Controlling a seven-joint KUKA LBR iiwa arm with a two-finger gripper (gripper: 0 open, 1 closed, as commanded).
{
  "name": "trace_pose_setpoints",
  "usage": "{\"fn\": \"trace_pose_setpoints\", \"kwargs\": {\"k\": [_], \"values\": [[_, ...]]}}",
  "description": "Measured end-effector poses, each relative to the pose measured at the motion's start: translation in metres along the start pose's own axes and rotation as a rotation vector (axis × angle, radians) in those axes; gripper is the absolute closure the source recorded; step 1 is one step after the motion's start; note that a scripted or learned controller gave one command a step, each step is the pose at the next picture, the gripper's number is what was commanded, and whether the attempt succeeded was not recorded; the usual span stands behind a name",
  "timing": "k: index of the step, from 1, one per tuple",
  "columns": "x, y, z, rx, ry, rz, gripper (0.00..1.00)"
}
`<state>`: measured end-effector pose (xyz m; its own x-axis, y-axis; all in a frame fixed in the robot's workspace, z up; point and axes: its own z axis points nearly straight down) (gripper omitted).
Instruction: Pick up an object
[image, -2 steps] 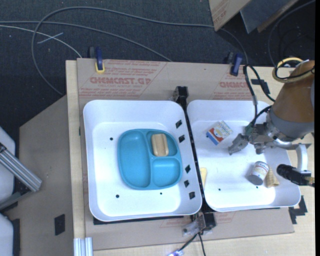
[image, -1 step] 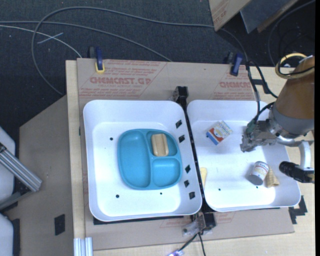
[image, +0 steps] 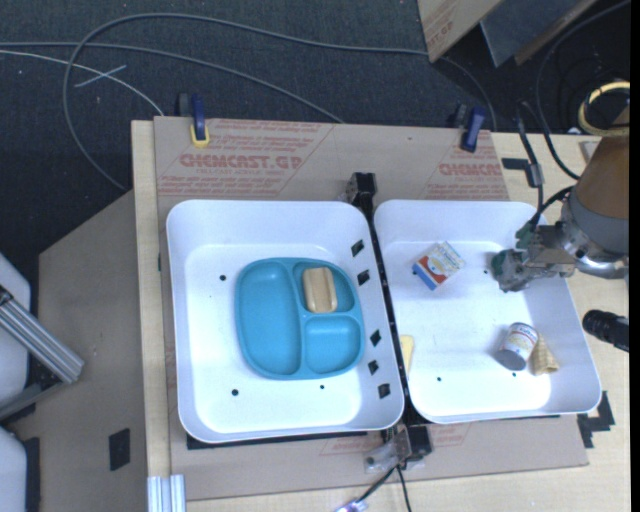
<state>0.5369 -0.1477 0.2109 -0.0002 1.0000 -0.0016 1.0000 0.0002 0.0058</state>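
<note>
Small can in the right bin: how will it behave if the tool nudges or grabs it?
The small can seems to lie on its side, so a nudge would probably roll it. It touches a tan cone-shaped piece, which may shift too. Its rounded, likely smooth wall could slip between fingers unless gripped squarely.

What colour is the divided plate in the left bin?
Light blue, almost turquoise. The divided plate shows clearly in the camera view, lying in the left bin.
</note>
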Motion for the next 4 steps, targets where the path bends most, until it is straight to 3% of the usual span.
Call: {"fn": "trace_pose_setpoints", "kwargs": {"k": [2, 4], "values": [[-0.005, 0.007, -0.091, 0.0, 0.0, -0.001, 1.0], [0.105, -0.017, -0.056, 0.01, 0.005, -0.006, 1.0]]}}
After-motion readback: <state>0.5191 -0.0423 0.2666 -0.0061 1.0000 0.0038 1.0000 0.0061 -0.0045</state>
